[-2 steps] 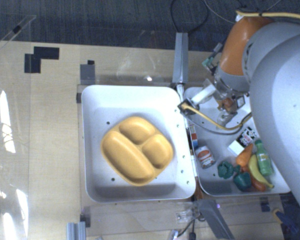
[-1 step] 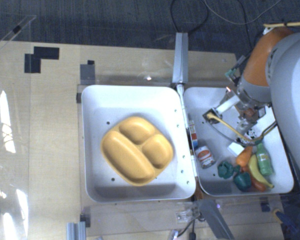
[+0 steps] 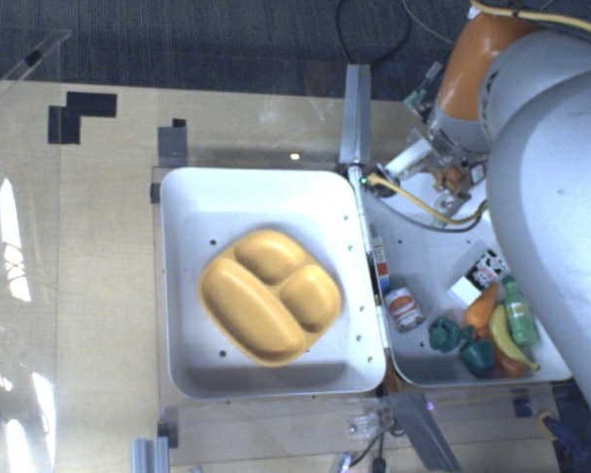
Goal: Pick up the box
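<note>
A small white box (image 3: 481, 274) with a black pattern lies in the right bin (image 3: 424, 254), close to the arm's grey body. A slim red, white and blue box (image 3: 377, 264) stands along that bin's left wall. My gripper (image 3: 441, 173) hangs over the far end of the right bin, below the orange band, with cables looping around it. It is well apart from both boxes, and nothing shows held in it.
A can (image 3: 405, 308) lies near the slim box. A carrot (image 3: 482, 308), banana (image 3: 505, 341), green bottle (image 3: 518, 313) and teal pieces (image 3: 451, 336) crowd the bin's near right corner. A large yellow bun-shaped object (image 3: 268, 295) lies in the left bin (image 3: 187, 215).
</note>
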You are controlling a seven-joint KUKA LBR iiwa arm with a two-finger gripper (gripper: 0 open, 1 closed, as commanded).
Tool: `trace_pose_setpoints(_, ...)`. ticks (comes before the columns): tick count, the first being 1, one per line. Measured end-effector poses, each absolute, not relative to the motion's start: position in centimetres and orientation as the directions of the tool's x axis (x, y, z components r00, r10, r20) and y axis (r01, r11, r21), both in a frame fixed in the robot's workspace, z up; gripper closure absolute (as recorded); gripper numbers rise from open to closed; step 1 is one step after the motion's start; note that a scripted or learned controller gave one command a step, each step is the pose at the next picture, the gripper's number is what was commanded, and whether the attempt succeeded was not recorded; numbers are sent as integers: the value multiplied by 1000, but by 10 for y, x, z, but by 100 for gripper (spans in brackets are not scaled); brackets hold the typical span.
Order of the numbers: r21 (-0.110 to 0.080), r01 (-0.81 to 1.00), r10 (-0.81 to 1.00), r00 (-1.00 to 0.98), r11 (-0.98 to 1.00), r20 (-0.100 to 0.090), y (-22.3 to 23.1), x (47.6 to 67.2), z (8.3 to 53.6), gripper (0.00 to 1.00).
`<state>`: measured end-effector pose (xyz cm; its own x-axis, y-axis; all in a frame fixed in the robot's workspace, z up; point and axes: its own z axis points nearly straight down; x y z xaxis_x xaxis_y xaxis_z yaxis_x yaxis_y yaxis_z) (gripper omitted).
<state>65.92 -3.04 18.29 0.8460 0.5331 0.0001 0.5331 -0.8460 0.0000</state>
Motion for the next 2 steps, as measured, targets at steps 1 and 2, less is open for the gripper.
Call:
trace_pose_setpoints(1, -1, 637, 637, 771, -771, -1, -115, 588, 167, 0)
trace_pose_setpoints(2, -1, 548, 548, 836, -836, 0, -38, 606, 183, 0)
